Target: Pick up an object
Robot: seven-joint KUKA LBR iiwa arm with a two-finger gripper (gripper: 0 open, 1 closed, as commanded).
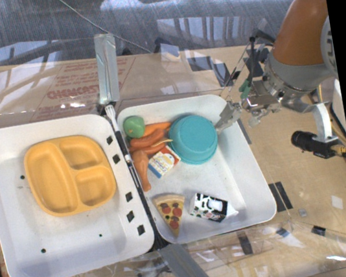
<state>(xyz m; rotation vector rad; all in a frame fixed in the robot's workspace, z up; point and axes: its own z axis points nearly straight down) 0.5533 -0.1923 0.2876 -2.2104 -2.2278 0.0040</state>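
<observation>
Your gripper (230,116) sits at the upper right rim of the right bin (248,174), just beside the teal bowl (194,139), with the grey arm (294,35) reaching in from the right; whether it is spread or closed you cannot tell from this slant, and nothing shows between its tips, so treat it as carrying nothing.

All the loose things you might pick lie in that right bin; the bowl is upside down in the upper middle, and being nearest the tool it looks like the likely target, though its round back offers little to pinch, so you may judge the rim a better hold; the carrots (145,149) lie touching its left side, crowded against the divider between the bins, with the green lime (134,126) just above them; a small carton (163,162) is tucked between the carrots and the bowl; lower down, well apart from the tool, lie the pizza slice (170,210) and the cow-print carton (209,207), near each other but with floor around them, so they look the easier grabs.

The left bin (8,215) bears the yellow divided tray (69,173), lying flat; the bin wall beside the tool is what stands closest in your way.
</observation>
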